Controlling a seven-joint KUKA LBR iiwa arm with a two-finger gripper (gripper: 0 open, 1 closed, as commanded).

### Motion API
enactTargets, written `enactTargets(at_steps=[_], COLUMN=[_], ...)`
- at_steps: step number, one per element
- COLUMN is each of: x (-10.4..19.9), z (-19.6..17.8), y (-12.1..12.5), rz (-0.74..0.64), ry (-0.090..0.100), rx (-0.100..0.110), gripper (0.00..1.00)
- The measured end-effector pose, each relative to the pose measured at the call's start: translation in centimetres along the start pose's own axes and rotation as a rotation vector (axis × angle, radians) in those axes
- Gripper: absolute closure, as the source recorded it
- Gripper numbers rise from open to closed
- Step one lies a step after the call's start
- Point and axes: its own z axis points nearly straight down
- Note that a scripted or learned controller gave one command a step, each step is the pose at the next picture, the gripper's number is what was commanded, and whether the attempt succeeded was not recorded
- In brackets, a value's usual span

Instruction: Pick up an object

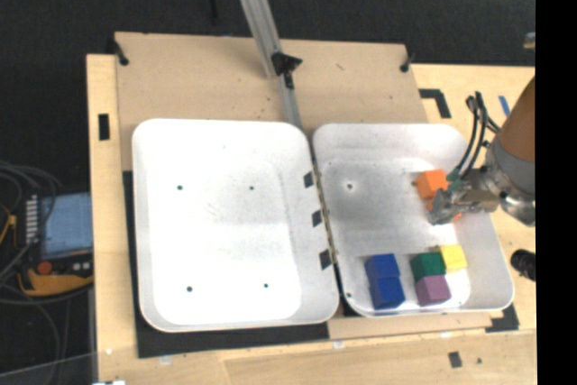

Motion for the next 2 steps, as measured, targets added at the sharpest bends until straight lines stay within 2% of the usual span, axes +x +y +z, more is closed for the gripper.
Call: enactTargets(at_steps=[2], x=[9.7], z=[1.4], y=[1.5], rz=[-0.003], ry=[0.003], rx=[0.007], gripper=[1.0])
